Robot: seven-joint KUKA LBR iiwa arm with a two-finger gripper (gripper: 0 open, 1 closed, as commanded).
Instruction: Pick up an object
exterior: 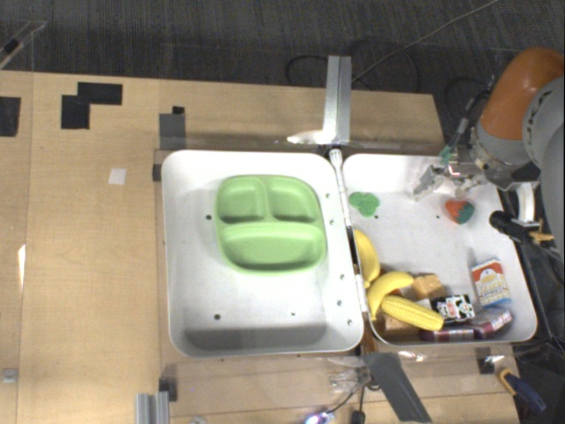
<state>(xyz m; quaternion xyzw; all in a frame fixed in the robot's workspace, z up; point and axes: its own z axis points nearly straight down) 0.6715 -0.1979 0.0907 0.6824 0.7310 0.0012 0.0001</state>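
**Fingers spread over the right bin's far corner**

The fingers (448,176) hang splayed apart, nothing between them, over the far right part of the right bin (415,237). Just beside them, toward the near side, a small red and green toy like a strawberry (458,210) lies on the bin floor, apart from the fingertips. Farther left a small green piece (364,203) rests near the bin's left wall. Along the near edge are a banana (381,283), a corn cob (410,311), a tan block (428,286), a black-and-white printed item (455,307) and a small red and white carton (488,283). The left bin (190,263) holds a green divided plate (268,222). Both bins sit on the wooden tabletop (79,263). The arm's orange band (521,91) shows at upper right.
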